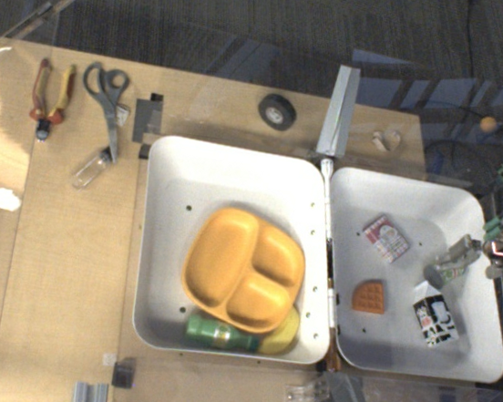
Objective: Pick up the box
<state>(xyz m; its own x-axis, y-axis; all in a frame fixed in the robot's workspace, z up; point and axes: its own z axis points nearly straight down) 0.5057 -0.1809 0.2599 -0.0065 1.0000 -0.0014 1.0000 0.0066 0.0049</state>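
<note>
Beside the gripper (450,265), box (435,320).

The bench (56,289) looks like pale wood with a smooth, slightly shiny finish. Both white bins (165,230) appear as smooth matt plastic. The yellow divided tray (244,268) is glossy plastic. The scissors (110,103) have metal blades, and the box (435,319) looks like printed card.
</note>
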